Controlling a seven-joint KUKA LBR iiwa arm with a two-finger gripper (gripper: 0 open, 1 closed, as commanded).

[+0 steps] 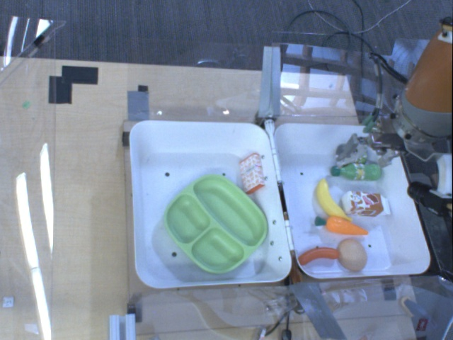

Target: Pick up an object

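Note:
The right bin [419, 250] holds a green bottle [357, 170] lying on its side, a yellow banana [327, 198], a small brown-and-white carton [365, 204], an orange carrot [344, 225], a red sausage [316, 255] and a tan egg [352, 254]. My gripper [356, 151] hangs at the back of this bin, just behind and above the green bottle. Nothing can be seen held in it. The arm's orange band [432, 83] shows at the upper right.
The left bin [140, 190] carries a green divided plate [216, 222] and a small red-and-white snack pack [251, 173] near the shared wall. A metal frame [311, 83] and cables stand behind the right bin.

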